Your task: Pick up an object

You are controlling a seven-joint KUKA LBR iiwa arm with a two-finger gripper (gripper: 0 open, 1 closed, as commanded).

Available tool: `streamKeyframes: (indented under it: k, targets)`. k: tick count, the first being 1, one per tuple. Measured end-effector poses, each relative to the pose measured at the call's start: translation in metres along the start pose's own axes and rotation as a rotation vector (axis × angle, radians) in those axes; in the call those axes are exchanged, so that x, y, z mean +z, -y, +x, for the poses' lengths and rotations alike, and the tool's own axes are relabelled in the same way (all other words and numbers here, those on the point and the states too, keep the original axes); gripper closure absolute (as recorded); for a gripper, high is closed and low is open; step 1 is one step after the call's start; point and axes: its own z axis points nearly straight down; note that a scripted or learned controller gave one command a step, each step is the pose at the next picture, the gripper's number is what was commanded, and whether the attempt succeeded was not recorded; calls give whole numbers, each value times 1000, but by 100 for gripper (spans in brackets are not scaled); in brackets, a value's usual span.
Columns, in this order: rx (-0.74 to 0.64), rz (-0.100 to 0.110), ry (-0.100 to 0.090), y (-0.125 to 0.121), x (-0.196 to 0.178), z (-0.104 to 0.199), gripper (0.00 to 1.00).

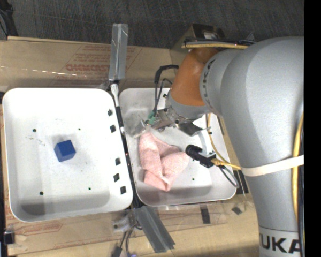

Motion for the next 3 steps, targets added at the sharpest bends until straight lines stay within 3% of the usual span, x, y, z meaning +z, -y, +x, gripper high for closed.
streamKeyframes:
  k: [1,2,3]
  targets:
    - [-34,0,-1,41,0,-5,0]
    - [-38,2,-1,41,-9,-5,100]
    - [52,-1,0,-15,-100,32,100]
